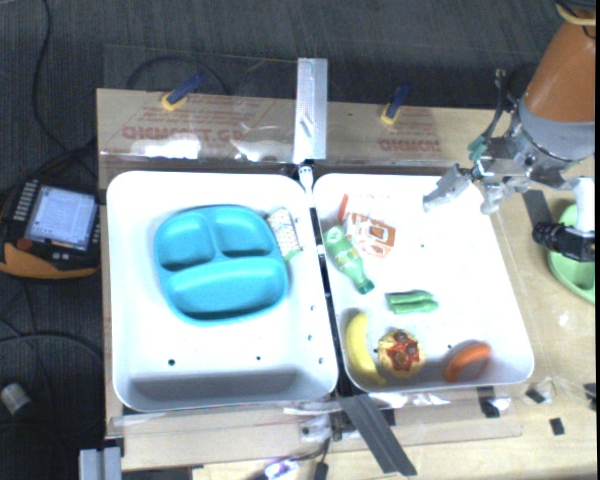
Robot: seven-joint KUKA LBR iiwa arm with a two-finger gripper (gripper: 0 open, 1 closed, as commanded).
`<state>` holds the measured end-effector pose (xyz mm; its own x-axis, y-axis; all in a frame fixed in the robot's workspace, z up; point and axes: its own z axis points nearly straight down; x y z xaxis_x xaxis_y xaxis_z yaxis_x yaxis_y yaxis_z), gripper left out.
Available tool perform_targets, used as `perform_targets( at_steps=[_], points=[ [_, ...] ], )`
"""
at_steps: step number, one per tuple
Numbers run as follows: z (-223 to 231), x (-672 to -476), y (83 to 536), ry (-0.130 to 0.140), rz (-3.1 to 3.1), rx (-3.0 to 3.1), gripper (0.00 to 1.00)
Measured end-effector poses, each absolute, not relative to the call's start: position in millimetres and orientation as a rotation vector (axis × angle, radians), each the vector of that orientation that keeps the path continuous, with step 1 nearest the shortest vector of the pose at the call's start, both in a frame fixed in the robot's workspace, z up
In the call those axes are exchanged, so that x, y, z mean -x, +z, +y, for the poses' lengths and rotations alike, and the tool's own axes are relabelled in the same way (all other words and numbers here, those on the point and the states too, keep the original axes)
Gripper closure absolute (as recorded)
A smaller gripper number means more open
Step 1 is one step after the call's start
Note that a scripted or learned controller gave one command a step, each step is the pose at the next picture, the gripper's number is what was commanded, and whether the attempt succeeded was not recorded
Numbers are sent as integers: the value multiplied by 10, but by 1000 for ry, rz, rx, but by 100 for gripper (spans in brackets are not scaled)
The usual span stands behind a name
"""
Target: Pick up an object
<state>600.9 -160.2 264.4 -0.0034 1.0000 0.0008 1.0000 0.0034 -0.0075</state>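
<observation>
The right bin (500, 268) holds several small items: a green bottle (346, 259), an orange-and-white packet (369, 234), a green pepper-like piece (412, 301), a yellow banana (359, 347), a red-and-yellow round toy (398, 354) and an orange-red piece (467, 360). My gripper (465, 198) hovers over the bin's far right corner, above bare white floor. Its fingers are spread open with nothing between them. The nearest item, the packet, lies well to its left.
The left bin (130, 348) holds a blue divided plate (220, 263), with a small striped packet (283, 231) at its right. A green object (580, 263) sits on the bench past the right bin's edge. A metal post (311, 108) stands behind the divider.
</observation>
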Motion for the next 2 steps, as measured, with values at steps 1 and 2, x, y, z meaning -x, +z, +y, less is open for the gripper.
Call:
perform_targets(
  at_steps=[1,2],
  points=[
    [-1006,-6099,1106,12,-2129,2303,0],
    [-550,-5686,1826,2,-2212,2225,0]
  ],
)
